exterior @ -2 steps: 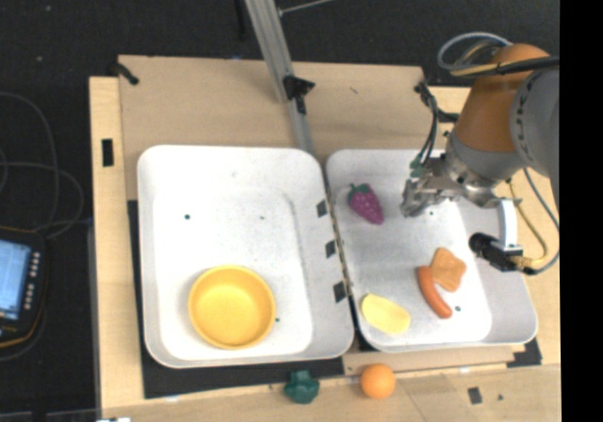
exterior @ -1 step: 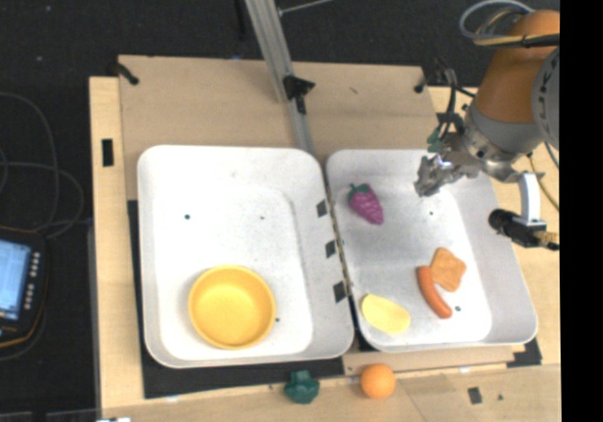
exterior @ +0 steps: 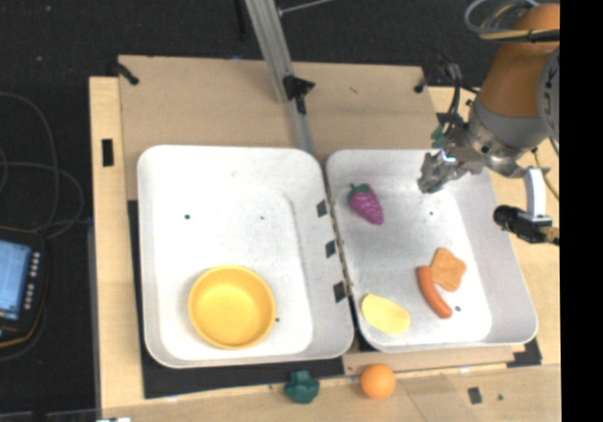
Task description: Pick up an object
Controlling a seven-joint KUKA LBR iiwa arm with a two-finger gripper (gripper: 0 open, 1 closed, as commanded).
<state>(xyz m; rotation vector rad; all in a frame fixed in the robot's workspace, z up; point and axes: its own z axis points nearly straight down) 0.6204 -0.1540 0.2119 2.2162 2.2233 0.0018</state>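
- The gripper (exterior: 432, 175) hung over the upper part of the right bin (exterior: 509, 316), and nothing was seen between its fingers; whether they stood open or closed could not be told, because they were small and dark in the camera view.
- The task looked to be at its beginning: no object was lifted, and all of them lay on the bin floors.
- The nearest object was the purple toy grapes (exterior: 366, 204), bumpy with a green stem, in the upper left part of the right bin, a little left and below the gripper.
- In the lower right of this bin lay an orange wedge-like piece (exterior: 448, 268) touching a smooth orange sausage shape (exterior: 433, 293); a pale yellow rounded piece (exterior: 384, 315) lay at the lower left.
- The left bin (exterior: 170, 175) held a round yellow bowl (exterior: 232, 306), shiny plastic as it seemed.
- A small orange ball (exterior: 377, 381) and a dark green object (exterior: 301, 387) rested on the bench below the bins.
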